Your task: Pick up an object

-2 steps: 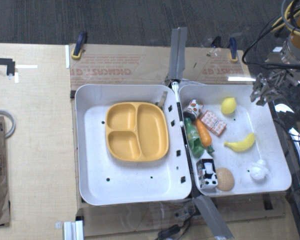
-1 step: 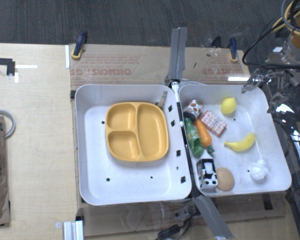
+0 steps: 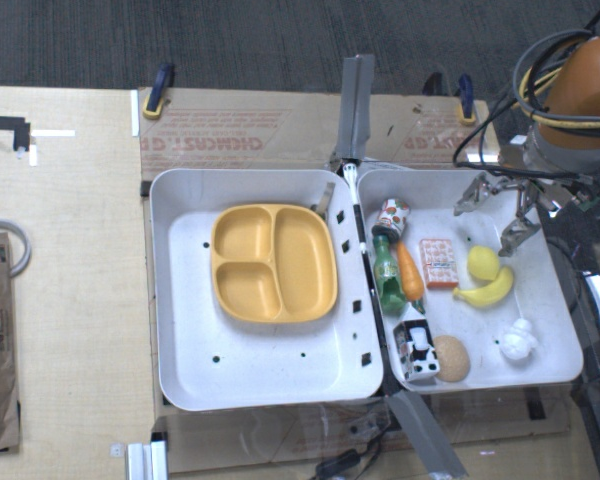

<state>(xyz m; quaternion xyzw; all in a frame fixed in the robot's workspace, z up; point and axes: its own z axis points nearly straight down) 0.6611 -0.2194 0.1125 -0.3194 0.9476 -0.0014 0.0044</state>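
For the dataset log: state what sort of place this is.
Most likely a robot lab's pick-and-place test bench: a grey arm reaches over two white bins, one holding a yellow divided plate, the other toy food like a banana and carrot.

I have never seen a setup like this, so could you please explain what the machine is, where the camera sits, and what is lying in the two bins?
One camera looks down at a slant on a bench. The grey arm with the orange band enters from the picture's right; its gripper, the metal claw, hangs open above the right bin, holding nothing. The left bin holds a yellow divided plate. The right bin holds a green bottle, a carrot, a small red box, a lemon, a banana, a white toy and a brown ball.
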